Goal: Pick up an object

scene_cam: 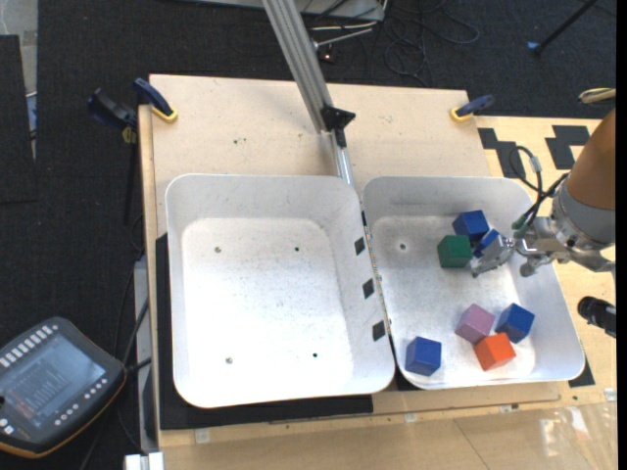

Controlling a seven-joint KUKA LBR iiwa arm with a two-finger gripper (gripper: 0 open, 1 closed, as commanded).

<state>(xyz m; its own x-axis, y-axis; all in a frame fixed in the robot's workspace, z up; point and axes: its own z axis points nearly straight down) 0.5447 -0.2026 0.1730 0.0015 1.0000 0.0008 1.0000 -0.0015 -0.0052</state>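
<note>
while the claw (487, 256), grip unclear, hovers, the right bin (411, 204) holds six blocks.

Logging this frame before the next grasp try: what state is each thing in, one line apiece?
Gripper: low in the right bin, beside the green cube; whether it is open or shut is unclear.
Green cube: resting on the floor of the right bin.
Blue cube: touching the green one.
Pink cube, orange cube, two more blue cubes: lying loose.
Left bin: flat on bench.
</note>
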